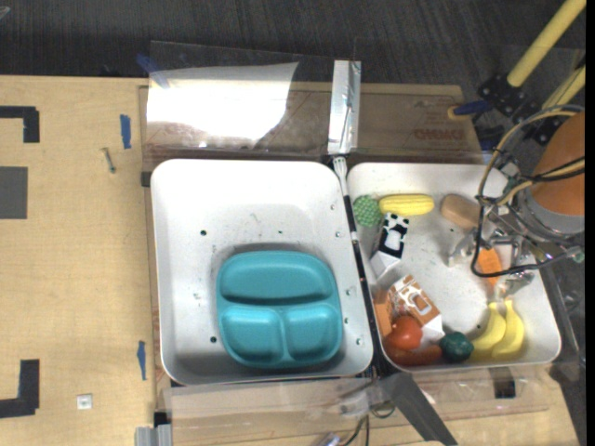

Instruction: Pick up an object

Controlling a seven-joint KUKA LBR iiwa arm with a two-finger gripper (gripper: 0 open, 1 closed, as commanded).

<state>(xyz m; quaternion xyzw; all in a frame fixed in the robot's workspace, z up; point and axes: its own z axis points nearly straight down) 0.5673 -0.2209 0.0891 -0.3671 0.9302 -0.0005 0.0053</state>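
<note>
Objects crowd the right bin [423, 179]: bananas [499, 330] at its near corner, corn [406, 204] by its far wall. Gripper [476, 249] hangs over that bin's middle; its state I cannot tell.

Tray [277, 308] in left bin [177, 203]; bananas [500, 331] in right bin [544, 342].

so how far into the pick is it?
Early. Done: the arm has reached over the right bin, its hand low among the items. In hand: nothing that I can see between its parts. Left: the grasp and lift; bananas, corn, tomato all lie on the bin floor. The teal tray sits in the left bin.
</note>
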